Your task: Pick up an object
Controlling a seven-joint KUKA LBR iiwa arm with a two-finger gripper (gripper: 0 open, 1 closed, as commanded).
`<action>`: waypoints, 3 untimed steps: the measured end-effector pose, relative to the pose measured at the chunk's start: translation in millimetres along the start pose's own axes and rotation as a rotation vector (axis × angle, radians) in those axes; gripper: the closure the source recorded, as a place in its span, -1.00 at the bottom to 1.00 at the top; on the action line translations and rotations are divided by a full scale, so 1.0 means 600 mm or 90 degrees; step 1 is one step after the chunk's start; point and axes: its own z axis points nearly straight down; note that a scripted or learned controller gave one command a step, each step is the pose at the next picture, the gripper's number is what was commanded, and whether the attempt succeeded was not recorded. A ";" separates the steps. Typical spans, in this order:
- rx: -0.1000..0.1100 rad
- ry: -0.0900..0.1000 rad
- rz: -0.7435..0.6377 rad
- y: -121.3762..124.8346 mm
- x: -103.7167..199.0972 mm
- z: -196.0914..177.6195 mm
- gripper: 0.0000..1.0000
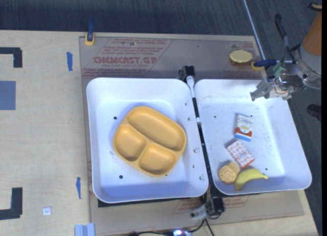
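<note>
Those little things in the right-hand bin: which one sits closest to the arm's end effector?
The upright carton with the orange and white front, nearest the end effector. The flat red box, waffle and banana lie farther down the bin.

Arm [312, 51] cut off, right edge.

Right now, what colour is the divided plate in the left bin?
Yellow-orange all over, the divided plate shows best in the camera view.

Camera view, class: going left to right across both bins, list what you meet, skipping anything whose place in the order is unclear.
Yellow tray → waffle → banana → hand. The two small boxes overlap the waffle and banana sideways, so they are left out.
</note>
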 end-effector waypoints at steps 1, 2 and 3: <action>-0.005 0.000 -0.002 -0.056 -0.045 0.203 -1.00; -0.008 -0.003 0.001 -0.147 0.018 0.219 -1.00; -0.008 -0.001 0.001 -0.207 0.123 0.220 -1.00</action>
